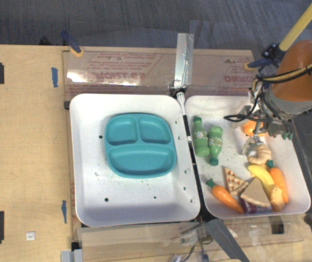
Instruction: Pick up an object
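**Gripper low over right bin, nothing lifted yet**

Arm (300, 72) is reaching in from the right w/ the gripper (255, 141) sitting low in the right bin (300, 203), upper-right part. Can't tell the end effector's state: cables and the wrist are blocking it, so whether it's gripping anything is unclear.

Candidate objs are all lying in the right bin: two green bottles (207, 141) side by side near the divider, a small orange piece (248, 127) just beside the gripper, a pale lumpy item (259, 156) right under/next to it. Further toward the near edge a banana (260, 174), a carrot (225, 196), a waffle-like slice (232, 180) and a bread wedge (255, 192) are piling together, touching.

Left bin (84, 201) is holding a teal divided plate (139, 144), well apart from the gripper.

Progress, my read: approach is mostly done, w/ the tool at obj level; grasp unconfirmed, lift not yet done. Likely target is the pale item or the orange piece.
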### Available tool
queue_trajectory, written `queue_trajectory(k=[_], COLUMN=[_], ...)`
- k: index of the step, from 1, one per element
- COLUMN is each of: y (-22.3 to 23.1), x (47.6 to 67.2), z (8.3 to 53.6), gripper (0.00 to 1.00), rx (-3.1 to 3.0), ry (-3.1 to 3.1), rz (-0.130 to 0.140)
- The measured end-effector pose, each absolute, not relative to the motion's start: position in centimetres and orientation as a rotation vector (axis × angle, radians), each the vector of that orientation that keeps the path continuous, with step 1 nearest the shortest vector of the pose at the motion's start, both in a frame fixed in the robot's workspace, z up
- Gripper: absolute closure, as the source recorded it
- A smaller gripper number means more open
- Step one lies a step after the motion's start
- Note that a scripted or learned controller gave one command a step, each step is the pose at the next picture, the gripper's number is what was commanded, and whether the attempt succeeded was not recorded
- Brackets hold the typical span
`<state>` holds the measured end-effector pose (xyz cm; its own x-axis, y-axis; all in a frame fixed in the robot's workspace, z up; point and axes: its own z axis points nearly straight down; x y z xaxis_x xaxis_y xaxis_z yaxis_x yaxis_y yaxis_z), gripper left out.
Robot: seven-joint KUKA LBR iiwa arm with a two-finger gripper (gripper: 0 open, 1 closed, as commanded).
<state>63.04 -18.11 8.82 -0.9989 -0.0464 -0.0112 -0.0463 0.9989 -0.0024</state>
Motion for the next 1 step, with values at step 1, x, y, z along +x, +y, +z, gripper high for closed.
queue_trajectory(k=[1], y=[-18.07], x=[63.47], z=[10.39], gripper=[1.00], rx=[-0.071], ry=[3.114], rz=[-0.008])
